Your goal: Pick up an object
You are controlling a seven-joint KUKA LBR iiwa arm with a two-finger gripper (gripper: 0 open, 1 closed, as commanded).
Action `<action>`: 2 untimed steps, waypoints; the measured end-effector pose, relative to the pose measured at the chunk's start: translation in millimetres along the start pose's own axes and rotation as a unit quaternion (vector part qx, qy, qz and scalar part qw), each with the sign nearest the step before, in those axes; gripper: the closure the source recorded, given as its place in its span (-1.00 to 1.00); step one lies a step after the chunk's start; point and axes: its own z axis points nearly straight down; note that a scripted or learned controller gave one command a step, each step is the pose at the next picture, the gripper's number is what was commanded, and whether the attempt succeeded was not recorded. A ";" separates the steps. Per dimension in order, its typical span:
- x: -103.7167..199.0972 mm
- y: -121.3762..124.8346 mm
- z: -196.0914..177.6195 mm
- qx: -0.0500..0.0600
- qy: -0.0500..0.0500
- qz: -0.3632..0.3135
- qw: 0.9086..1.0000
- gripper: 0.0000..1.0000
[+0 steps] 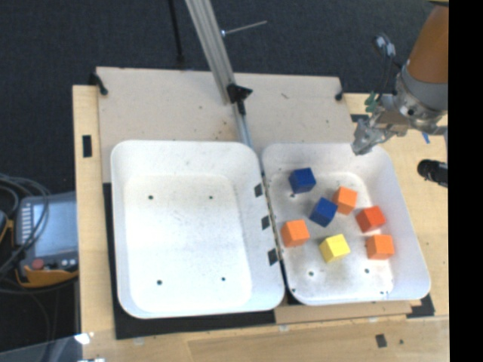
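Several small cubes lie in the right white bin (400, 277): a blue cube (302, 179) at the upper left, another blue cube (323, 211) in the middle, an orange cube (346, 199) touching it, a red-orange cube (370, 219), an orange cube (379, 246), a yellow cube (334, 247) and an orange cube (295, 232). My gripper (364, 140) hangs over the bin's far right corner, well clear of the cubes, with nothing seen between its fingers.
The left white bin (189, 228) sits beside the right one. A slanted metal rail (215, 47) rises behind the bins. A grey control box (45, 232) with cables sits off the bench at the left.
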 end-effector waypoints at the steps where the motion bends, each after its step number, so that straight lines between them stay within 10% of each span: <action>1: 46.4 -17.7 13.7 0.000 0.000 0.000 1.000 1.00; 2: 83.1 -37.6 22.9 0.000 0.000 0.000 1.000 1.00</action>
